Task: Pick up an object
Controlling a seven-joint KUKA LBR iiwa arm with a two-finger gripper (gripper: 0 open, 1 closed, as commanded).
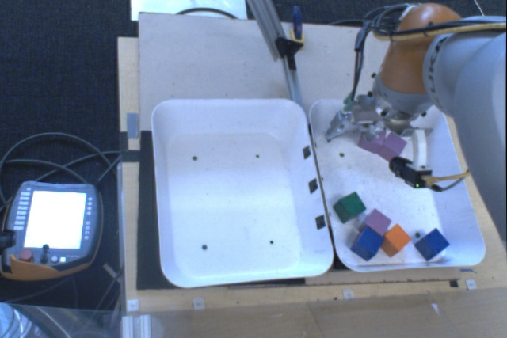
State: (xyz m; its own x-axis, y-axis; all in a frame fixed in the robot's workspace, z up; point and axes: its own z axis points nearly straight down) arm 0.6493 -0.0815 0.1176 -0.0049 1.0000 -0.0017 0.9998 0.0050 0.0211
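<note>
The hand (pixel 379 132) hung over the right shallow white plastic bin's (pixel 455 170) far end with a mauve block (pixel 383 144) seemingly gripped beneath it, so the pick looked nearly done, lift-out remaining.

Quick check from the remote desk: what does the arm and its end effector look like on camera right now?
The arm is a thick, smooth grey cylinder with a glossy orange band above the wrist. Dark cables loop over the band. The end effector is a small silvery metal assembly, with a white and black fitting trailing a yellow lead.
</note>
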